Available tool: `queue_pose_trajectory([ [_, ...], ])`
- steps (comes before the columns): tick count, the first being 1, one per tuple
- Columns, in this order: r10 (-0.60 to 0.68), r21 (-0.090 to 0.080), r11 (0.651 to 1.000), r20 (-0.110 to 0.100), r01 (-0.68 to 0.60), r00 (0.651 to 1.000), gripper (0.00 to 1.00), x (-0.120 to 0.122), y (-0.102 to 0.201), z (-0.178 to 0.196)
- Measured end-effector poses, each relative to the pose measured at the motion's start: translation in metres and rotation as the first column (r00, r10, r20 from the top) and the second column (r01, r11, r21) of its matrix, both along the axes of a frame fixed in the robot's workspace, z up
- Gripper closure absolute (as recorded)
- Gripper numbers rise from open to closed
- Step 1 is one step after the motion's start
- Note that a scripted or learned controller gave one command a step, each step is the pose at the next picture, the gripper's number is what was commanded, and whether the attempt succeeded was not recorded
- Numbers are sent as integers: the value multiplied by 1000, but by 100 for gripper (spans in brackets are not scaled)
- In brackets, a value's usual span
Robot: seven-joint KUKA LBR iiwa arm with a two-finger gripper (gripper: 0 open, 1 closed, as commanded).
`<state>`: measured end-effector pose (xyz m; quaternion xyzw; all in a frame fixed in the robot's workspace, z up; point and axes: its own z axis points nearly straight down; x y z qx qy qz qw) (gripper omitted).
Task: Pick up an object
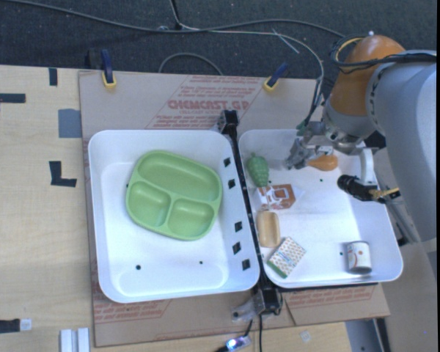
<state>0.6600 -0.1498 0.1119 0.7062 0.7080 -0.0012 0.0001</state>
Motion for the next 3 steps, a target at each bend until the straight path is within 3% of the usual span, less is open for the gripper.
queue_pose_trajectory([
  [3,0,1,1000,6,0,1000,100,3,-19,166],
])
